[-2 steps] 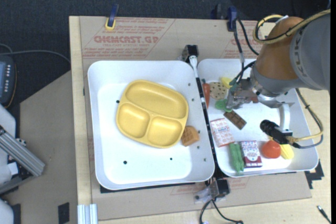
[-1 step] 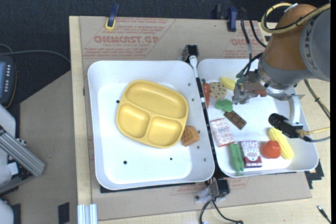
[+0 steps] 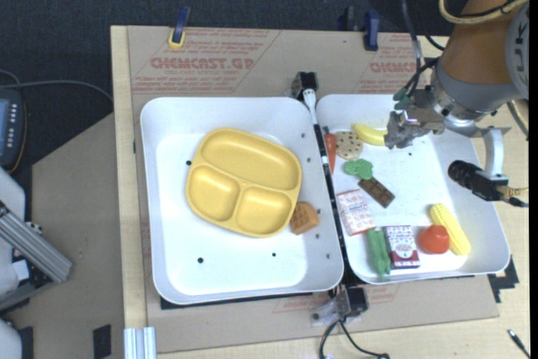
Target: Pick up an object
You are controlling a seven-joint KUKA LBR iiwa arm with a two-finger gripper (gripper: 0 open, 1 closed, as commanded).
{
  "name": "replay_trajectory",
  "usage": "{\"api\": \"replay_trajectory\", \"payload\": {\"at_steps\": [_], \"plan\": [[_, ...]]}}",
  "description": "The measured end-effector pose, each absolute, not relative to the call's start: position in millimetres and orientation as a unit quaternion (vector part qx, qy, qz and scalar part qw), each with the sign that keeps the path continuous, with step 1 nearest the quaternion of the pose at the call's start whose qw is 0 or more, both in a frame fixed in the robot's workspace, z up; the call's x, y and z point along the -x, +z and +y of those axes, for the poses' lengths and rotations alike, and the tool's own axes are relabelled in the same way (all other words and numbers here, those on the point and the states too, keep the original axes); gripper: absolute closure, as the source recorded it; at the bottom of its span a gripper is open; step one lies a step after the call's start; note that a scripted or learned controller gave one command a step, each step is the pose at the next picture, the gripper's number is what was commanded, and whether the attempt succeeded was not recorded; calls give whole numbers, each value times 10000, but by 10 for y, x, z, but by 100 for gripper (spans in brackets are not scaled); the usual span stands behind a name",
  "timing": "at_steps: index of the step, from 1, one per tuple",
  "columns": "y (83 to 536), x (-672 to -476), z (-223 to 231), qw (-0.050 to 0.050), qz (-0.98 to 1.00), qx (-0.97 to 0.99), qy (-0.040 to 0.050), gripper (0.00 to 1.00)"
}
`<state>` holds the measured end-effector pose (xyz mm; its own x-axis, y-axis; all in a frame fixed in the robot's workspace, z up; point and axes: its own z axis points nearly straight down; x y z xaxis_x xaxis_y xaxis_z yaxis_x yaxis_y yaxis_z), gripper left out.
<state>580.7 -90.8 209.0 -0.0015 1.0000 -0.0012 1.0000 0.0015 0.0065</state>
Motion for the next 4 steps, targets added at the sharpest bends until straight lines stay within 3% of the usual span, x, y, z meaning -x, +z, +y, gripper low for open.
{"api": "replay_trajectory", "payload": {"at_steps": [1, 2, 3, 4], "plan": [[2258, -5815, -906, 16, 7075, -7067, 11, 100], [2183, -6370, -824, 26, 7081, -7062, 18, 100], [2293, -6567, -596, 21, 7082, -7060, 16, 100], [2295, -6456, -724, -4, 7066, -7076, -8, 100]]}}
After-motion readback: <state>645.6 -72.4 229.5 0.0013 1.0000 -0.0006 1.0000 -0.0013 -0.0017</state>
